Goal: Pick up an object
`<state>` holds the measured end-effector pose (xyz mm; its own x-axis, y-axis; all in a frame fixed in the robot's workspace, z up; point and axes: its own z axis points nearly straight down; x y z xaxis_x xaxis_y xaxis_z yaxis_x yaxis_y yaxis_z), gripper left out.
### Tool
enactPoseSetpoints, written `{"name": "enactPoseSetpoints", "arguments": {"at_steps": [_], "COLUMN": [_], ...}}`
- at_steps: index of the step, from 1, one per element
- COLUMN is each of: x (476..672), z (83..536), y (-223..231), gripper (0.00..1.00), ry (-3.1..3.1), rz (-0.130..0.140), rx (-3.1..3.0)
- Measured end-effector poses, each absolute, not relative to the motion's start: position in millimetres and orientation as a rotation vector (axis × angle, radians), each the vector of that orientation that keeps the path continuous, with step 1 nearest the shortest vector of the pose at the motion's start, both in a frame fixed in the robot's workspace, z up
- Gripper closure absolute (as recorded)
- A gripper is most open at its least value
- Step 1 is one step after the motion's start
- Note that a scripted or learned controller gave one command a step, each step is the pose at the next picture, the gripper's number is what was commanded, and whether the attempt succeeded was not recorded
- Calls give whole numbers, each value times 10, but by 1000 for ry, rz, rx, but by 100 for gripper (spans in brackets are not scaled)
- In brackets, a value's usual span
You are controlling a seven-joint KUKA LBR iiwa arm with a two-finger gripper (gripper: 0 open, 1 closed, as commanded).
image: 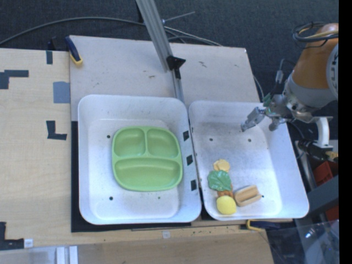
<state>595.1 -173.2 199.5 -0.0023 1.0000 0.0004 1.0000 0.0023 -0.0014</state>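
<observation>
- a blue and yellow clamp (73, 50) sits at the far left corner of the board, well apart from the green plate (147, 159) and up-left of it.
- the left bin (91, 147) holds the green plate, which lies flat near the bin's middle; the plate has three compartments, two small ones on the far side and one long one on the near side.
- a grey metal pole (155, 26) slants in from the top, up and to the right of the green plate, and ends at a black bracket just past the far rims of the two bins.
- the right bin (286, 164) stands just right of the green plate's bin, their rims touching.
- in the near left part of the right bin, just right of the green plate across the rims, lies a cluster of toy foods: a small tan round piece (221, 165) farthest back, a green leafy piece (219, 179) touching it in front, a yellow ball (226, 204) nearest the front rim, and a tan bun-like piece (247, 195) just right of the ball.
- the gripper (262, 120) hangs over the far right part of the right bin, well apart from the toy foods and far right of the green plate; its two fingers stand spread apart with nothing between them.
- the arm (313, 76) with its orange band reaches in at the far right.
</observation>
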Motion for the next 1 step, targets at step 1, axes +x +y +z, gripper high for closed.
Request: {"name": "enactPoseSetpoints", "arguments": {"at_steps": [1], "x": [5951], "z": [1995], "y": [-1732], "gripper": [0], "ry": [-2223], "rz": [1], "rx": [-2218]}}
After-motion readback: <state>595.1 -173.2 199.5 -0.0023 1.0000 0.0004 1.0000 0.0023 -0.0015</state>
